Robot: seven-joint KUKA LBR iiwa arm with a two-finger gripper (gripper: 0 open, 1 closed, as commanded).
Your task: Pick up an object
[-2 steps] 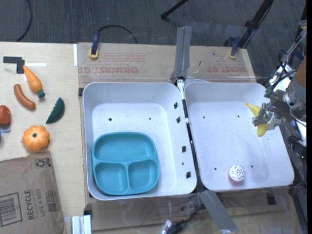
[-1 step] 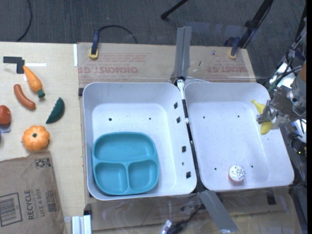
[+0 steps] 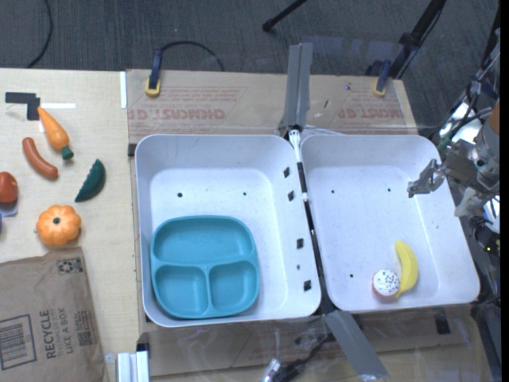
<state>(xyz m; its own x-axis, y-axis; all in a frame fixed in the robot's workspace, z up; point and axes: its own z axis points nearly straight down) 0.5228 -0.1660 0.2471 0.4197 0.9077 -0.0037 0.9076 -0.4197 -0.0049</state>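
A yellow banana (image 3: 407,266) lies in the right bin (image 3: 358,213) near its front right corner. A small white speckled ball (image 3: 386,282) with a pink underside touches the banana's lower end. My gripper (image 3: 437,199) hangs over the right bin's right rim, behind the banana and well apart from it. Its fingers stand open with nothing between them. One finger (image 3: 423,181) points in toward the bin's middle.
A teal divided tray (image 3: 205,266) fills the front of the left bin (image 3: 207,173). On the wooden bench to the left lie a toy carrot (image 3: 54,130), a sausage (image 3: 39,157), a pumpkin (image 3: 58,225) and a green piece (image 3: 91,180). A paper bag (image 3: 44,317) lies at the front left.
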